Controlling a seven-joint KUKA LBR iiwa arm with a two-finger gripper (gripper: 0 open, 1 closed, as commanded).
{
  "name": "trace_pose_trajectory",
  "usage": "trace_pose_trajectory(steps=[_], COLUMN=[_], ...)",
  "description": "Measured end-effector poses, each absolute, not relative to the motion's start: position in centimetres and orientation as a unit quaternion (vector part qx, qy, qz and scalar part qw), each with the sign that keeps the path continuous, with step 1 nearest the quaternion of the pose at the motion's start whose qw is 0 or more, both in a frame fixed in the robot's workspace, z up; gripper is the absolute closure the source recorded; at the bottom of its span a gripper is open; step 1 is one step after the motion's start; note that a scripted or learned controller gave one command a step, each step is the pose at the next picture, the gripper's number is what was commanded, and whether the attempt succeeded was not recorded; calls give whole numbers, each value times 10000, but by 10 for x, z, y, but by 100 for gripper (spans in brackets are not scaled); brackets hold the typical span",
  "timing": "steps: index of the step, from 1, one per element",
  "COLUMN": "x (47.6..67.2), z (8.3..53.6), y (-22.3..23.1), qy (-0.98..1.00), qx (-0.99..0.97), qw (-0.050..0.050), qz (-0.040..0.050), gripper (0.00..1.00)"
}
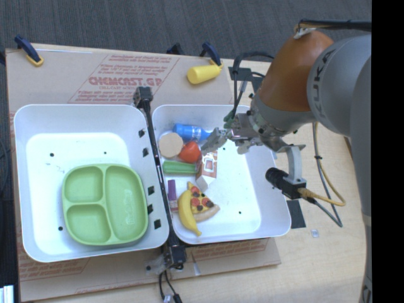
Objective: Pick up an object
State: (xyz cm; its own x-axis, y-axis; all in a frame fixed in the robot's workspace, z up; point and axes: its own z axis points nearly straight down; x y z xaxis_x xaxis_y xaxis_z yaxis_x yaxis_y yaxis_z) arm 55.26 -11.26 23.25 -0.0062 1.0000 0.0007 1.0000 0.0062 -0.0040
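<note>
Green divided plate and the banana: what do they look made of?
Green divided plate in the left bin: seems moulded plastic, matte to satin, judging by its even pale colour and soft rounded ridges. Banana in the right bin: likely toy plastic or foam, with flat uniform yellow; which one is unclear.

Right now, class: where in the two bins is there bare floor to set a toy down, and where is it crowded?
Free: left bin floor above the green tray; right bin floor right of the pizza. Crowded: right bin's left side, where banana, tomato and blue bottle cluster, with the gripper beside them.
</note>
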Motion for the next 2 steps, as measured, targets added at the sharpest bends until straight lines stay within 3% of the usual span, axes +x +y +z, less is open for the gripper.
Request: trace_pose_trajectory(steps=[1, 2], x=[536, 495], z=[114, 107], y=[-169, -206], qy=[-7087, -7093], qx=[-7055, -7048], qw=[-35, -109], qz=[-26, -54], gripper=[0, 0])
